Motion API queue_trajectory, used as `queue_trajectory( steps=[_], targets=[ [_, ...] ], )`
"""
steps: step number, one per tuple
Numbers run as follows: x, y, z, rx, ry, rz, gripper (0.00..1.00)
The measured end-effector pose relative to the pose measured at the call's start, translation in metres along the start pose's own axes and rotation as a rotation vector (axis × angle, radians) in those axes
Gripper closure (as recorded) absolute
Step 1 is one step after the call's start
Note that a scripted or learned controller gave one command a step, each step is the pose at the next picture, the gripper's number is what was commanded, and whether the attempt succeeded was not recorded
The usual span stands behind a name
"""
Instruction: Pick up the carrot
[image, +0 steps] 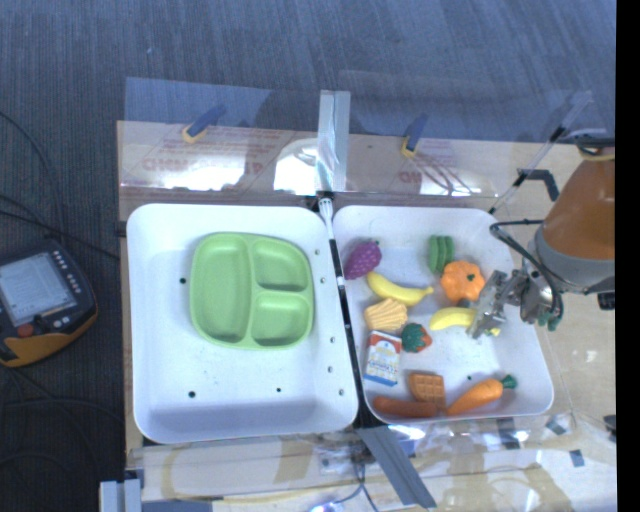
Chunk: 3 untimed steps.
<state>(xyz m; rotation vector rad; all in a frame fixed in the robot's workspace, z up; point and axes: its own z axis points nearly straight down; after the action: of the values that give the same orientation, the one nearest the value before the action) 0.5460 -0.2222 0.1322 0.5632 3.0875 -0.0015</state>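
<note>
Bench: two shallow white bins side by side; left bin (160, 400), right bin (530, 350).
Left bin: holds a green divided plate (251, 290) with three compartments, lying toward the bin's far half.
Carrot: orange with a green top, lying at the near right corner of the right bin (478, 394), its green end pointing to the right wall.
Neighbours of the carrot: a waffle (426, 386) just to its left; a sausage (405, 408) along the near edge.
Other contents, right bin: purple grapes (362, 258), two bananas (397, 290), a green pepper (440, 252), an orange pumpkin (461, 281), a milk carton (383, 358).
Gripper: above the right bin's right side (488, 322), near the second banana, apart from the carrot; finger state cannot be told.
</note>
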Motion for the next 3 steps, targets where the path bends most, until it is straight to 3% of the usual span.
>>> queue_trajectory(
  steps=[1,2,3],
  targets=[
    [0.0,0.0,0.0,0.0,0.002,0.0,0.0],
    [-0.089,0.034,0.003,0.002,0.021,0.246,0.0],
    [-0.01,0.002,0.043,-0.001,-0.005,0.194,0.0]
  ],
)
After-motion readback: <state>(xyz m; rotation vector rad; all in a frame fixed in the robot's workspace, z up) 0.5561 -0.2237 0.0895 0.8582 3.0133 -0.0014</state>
